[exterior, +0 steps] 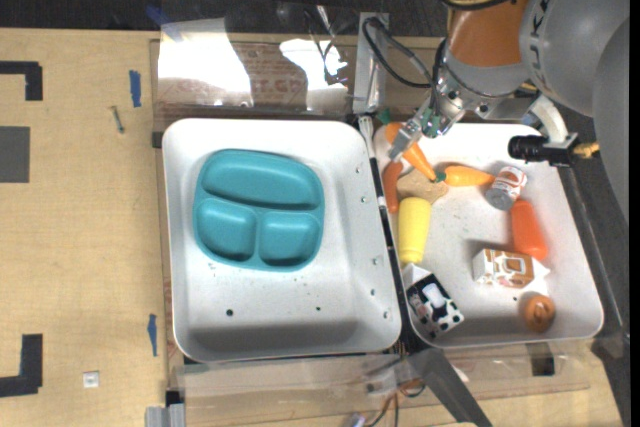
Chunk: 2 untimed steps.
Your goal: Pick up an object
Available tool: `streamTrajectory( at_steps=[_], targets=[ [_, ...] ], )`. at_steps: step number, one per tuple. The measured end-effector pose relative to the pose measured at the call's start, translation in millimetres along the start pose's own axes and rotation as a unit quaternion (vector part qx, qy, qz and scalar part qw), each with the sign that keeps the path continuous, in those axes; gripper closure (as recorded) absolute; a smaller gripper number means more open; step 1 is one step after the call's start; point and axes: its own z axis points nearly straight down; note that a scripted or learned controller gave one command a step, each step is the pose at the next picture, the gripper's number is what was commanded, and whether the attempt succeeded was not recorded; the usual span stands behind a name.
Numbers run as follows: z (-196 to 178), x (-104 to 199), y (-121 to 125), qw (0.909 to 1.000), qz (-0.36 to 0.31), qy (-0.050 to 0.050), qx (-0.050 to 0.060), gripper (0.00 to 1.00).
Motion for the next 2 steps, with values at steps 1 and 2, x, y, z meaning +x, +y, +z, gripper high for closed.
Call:
streamTrajectory(
  at_steps=[1, 2],
  targets=[
    [-56.1, 16.9, 14.8, 0.9981, -0.061, -0.004, -0.004, 1.0],
    [-38.1, 30.0, 24.9, 0.9954, -0.095, -0.001, 0.0, 1.0]
  ],
)
